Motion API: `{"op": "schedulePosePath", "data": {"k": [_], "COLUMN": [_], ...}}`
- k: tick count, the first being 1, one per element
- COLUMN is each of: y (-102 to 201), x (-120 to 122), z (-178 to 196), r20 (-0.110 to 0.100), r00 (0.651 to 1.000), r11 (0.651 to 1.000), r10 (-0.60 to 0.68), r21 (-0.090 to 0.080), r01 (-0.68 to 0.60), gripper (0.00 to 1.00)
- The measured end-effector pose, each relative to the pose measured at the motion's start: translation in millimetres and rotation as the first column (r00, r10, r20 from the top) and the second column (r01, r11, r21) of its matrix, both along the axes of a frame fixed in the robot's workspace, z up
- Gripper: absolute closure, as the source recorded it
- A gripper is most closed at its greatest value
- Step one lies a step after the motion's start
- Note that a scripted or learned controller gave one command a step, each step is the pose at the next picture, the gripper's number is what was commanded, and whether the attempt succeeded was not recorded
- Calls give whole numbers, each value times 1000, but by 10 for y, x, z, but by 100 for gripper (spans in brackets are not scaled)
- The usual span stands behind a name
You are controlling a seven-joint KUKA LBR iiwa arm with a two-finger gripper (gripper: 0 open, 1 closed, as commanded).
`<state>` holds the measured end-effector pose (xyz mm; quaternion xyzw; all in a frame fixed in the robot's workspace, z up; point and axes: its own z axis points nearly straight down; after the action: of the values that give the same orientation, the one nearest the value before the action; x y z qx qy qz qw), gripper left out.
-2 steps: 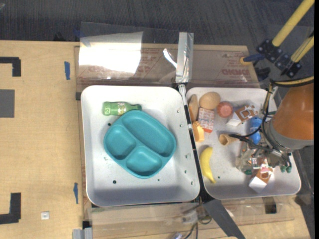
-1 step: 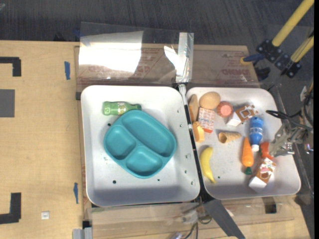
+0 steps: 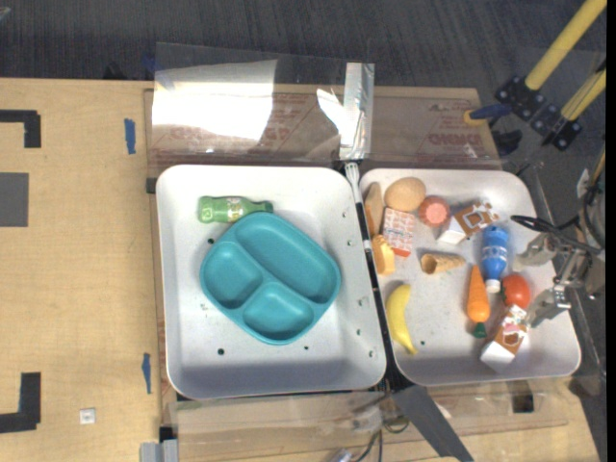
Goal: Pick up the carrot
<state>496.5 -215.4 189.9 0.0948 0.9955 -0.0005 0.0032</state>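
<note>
- Orange carrot (image 3: 477,295) lay in right bin (image 3: 452,366), green tip toward the near rim, just beside blue bottle (image 3: 494,250) and tomato (image 3: 517,289).
- Red print on cardboard (image 3: 445,125) behind the bins too blurred to read; no legible label on green bottle (image 3: 229,209), blue bottle or cartons (image 3: 507,343).
- Claw (image 3: 558,277) hung at the right bin's right edge, near tomato, apart from carrot; could not tell how far open; nothing seen held.
- Also in right bin: banana (image 3: 399,318), cone (image 3: 441,263), red-and-white packet (image 3: 397,229), bun (image 3: 405,194).
- In left bin (image 3: 183,345): teal tray (image 3: 270,276), green bottle touching its far edge.
</note>
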Motion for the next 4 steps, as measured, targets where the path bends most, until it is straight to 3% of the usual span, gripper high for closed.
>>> {"op": "schedulePosePath", "data": {"k": [1, 2, 3, 4], "y": [86, 754, 1193, 1210], "x": [-85, 517, 441, 458], "z": [-747, -1013, -1011, -898], "r20": [15, 8, 1, 4], "r00": [991, 987, 795, 797], "r11": [991, 987, 795, 797], "r10": [-131, -161, -607, -604], "r21": [-4, 5, 4, 7], "r01": [131, 161, 607, 604], "gripper": [0, 0, 0, 100]}}
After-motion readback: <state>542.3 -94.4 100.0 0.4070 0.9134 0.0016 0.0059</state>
